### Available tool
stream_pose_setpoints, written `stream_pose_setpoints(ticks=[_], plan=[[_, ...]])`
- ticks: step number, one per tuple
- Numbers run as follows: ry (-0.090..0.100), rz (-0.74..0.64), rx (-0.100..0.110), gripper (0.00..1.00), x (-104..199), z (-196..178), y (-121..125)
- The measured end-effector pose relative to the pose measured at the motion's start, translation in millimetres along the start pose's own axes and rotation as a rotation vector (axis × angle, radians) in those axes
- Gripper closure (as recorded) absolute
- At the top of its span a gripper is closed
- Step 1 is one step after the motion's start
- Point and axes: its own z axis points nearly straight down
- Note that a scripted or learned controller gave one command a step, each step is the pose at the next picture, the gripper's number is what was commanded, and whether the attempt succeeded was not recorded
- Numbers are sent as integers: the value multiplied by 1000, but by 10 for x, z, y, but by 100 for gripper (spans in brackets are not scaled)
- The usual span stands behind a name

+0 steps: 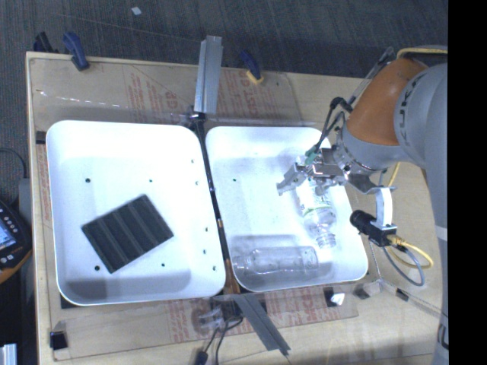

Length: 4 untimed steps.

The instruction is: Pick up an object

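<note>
Here we see the end effector (318, 175) over the right bin (228, 204), near its far right side, the grey arm (426, 120) with its orange band (380, 105) reaching in from the right. Whether it is spread or closed we cannot tell; the metal parts at the wrist blur together from this height. Directly below it, toward the near edge, a small clear bottle (319, 219) lies in the bin with its upper end just under or touching the end effector; we cannot make out whether it is gripped. Further toward the near edge, a larger clear bottle (275, 261) lies on its side along the bin's near wall, apart from the end effector. Well to the left, in the left bin (76, 150), a dark ribbed slab (127, 233) lies flat and turned at an angle. To the right of the end effector, a black fitting with a yellow cable (415, 253) hangs over the tabletop (319, 97).
</note>
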Motion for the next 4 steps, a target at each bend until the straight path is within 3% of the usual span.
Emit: stream_pose_setpoints(ticks=[2,3,4], plan=[[0,0,0,0,0,0,0],[-2,-90,-8,0,633,-875,-48],[-1,127,-1,0,114,-127,-232]])
